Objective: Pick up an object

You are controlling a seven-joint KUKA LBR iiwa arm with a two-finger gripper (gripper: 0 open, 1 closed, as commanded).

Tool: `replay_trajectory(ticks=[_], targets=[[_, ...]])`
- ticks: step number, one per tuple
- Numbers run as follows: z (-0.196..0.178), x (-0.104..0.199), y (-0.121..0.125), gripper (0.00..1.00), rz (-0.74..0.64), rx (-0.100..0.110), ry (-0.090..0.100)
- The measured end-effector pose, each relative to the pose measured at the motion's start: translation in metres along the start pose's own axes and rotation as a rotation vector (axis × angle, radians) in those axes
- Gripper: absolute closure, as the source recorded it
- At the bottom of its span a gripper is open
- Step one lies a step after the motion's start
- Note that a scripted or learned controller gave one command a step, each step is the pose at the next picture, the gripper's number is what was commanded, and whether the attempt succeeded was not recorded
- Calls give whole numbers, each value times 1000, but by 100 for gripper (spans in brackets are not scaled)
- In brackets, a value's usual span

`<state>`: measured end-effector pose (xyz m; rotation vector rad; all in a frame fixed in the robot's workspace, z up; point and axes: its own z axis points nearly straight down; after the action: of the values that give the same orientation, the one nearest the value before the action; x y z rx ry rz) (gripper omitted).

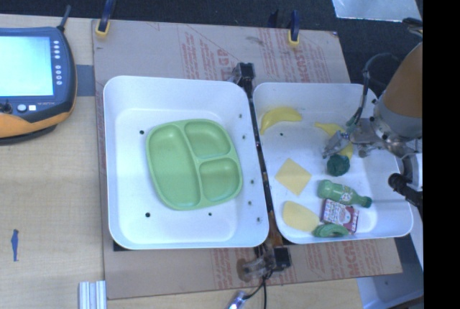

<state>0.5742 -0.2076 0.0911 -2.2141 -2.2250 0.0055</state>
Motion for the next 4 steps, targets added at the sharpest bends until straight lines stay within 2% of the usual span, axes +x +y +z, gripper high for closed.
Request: replay_trajectory(ticks=[1, 2, 3, 4], targets=[[-11, -1, 0, 100, -2, 1, -1], [-36, 15, 6, 100, -1, -3, -1], [-130, 71, 11, 100, 0, -3, 1], [-146, 102, 26, 100, 1, -3, 1]])
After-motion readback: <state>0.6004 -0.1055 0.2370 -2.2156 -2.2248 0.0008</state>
